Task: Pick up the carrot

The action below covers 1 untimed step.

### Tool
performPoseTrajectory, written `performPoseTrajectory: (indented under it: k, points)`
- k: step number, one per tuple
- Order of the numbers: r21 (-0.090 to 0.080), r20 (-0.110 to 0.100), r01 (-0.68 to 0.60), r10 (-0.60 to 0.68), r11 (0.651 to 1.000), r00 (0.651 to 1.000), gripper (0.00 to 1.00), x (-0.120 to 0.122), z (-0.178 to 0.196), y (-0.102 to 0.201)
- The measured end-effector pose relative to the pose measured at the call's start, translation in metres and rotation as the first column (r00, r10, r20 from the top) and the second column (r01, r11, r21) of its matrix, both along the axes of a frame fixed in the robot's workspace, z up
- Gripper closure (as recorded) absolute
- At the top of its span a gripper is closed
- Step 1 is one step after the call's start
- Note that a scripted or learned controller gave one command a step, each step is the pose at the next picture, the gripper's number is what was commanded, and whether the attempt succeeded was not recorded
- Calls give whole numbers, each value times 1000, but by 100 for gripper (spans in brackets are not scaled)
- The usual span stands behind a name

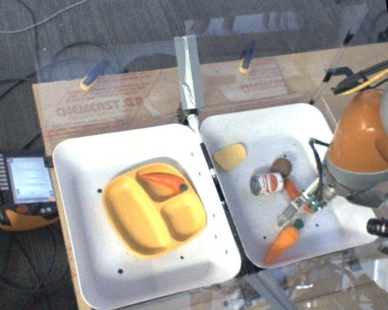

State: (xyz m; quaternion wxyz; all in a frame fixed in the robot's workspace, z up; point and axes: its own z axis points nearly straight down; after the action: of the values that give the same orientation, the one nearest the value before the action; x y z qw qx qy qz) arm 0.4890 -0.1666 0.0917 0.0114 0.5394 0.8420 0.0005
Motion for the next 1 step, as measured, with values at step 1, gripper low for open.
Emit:
performPoseTrajectory:
  k: [1]
  points:
    - [4,1,-1,1,1000,1000,100,2,10,2]
